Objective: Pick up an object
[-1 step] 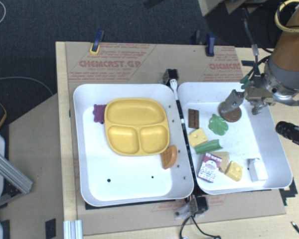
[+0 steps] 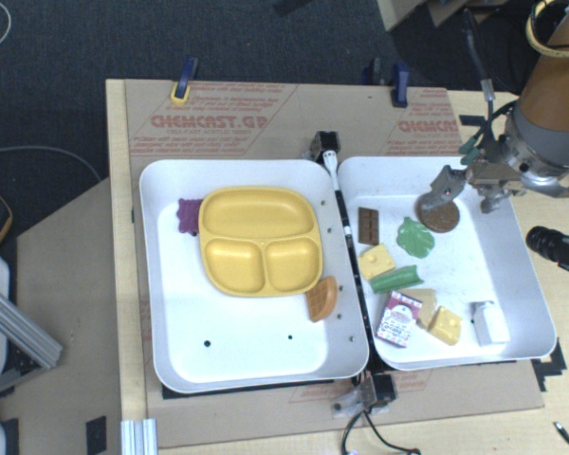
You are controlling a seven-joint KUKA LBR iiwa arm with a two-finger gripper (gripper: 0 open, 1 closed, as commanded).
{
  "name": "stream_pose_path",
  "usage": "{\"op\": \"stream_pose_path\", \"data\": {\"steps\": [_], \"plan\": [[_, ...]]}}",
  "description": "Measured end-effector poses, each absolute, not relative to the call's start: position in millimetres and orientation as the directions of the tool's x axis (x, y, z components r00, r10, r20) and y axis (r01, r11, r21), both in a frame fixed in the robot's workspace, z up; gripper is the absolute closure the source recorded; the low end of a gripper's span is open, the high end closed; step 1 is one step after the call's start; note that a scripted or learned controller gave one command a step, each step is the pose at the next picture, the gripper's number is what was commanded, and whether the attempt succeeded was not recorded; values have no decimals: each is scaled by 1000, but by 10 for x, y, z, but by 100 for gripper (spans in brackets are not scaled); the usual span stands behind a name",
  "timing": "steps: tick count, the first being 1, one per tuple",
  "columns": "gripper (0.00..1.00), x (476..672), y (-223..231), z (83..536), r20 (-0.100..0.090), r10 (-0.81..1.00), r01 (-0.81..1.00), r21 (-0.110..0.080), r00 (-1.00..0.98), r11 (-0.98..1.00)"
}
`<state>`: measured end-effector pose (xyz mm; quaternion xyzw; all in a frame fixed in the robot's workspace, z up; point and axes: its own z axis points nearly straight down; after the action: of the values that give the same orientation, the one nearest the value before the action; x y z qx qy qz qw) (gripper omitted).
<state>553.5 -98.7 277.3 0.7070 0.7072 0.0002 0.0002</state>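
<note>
Aim for the brown disc (image 2: 440,220), at about 1 o'clock in the right bin (image 2: 534,297), since it sits directly under the claw (image 2: 443,201) and looks like the target. Come straight down rather than at a slant, and centre on the disc before closing. Mind the green leafy piece (image 2: 415,239) just beside it at 7 o'clock: close enough to get nudged or caught along with it. Probably a flat, low thing, so go deep, nearly to the bin floor, or risk sliding off the top. Lift slowly and check that something comes up.

Other candidates, if this try fails: brown block (image 2: 368,224) at 9 o'clock of the disc, near the bin's left wall; yellow wedge (image 2: 377,260) and green pod (image 2: 395,278) below that; pink-and-white packet (image 2: 396,318), yellow cube (image 2: 446,325) and white block (image 2: 488,322) along the 6 o'clock side. Leave the left bin (image 2: 152,254) alone, with its yellow divided tray (image 2: 261,240), purple scrap (image 2: 188,214) and orange-brown piece (image 2: 322,300): well apart from the arm's present reach.

As for the claw: poised over the disc, overlapping its upper edge from this angle. Impossible to say how wide it stands, or whether touching the disc or merely hovering above it. No sign of anything lifted clear of the bin floor.
</note>
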Motion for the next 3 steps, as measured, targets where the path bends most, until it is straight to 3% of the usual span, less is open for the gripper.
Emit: {"op": "stream_pose_path", "data": {"steps": [3], "plan": [[0, 5590, -926, 1457, 2, 1000, 1000, -7, 1, -1]]}}
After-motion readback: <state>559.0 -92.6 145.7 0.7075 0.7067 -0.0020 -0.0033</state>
